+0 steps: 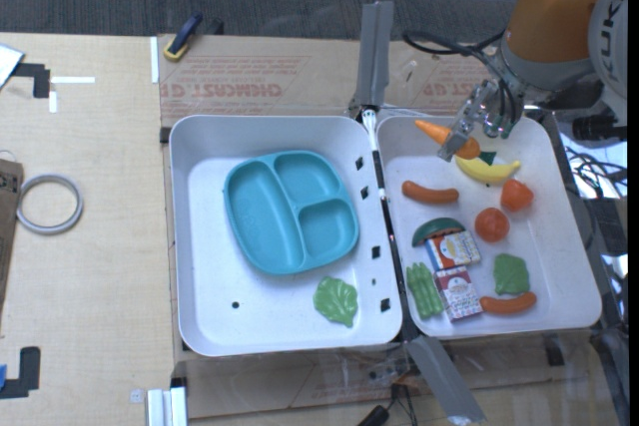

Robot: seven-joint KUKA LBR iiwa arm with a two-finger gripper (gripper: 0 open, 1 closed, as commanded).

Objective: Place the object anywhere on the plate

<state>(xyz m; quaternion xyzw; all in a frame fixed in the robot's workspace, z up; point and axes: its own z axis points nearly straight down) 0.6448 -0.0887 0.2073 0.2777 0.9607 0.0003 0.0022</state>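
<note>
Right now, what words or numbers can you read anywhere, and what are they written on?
"CHEMCAT": red print, seen upside down, on the brown cardboard sheet behind the two white bins; the smaller letters beside it are too blurred to read.
Small red-and-white printed cartons in the right white bin: printing too small to read.
Light blue divided plate: no writing.

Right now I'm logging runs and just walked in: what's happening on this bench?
The arm's pincer hovers over the back of the right bin, just above a carrot and banana. Whether it grips anything is unclear. The blue plate lies in the left bin with nothing on it; a green lettuce leaf lies beside it.
</note>
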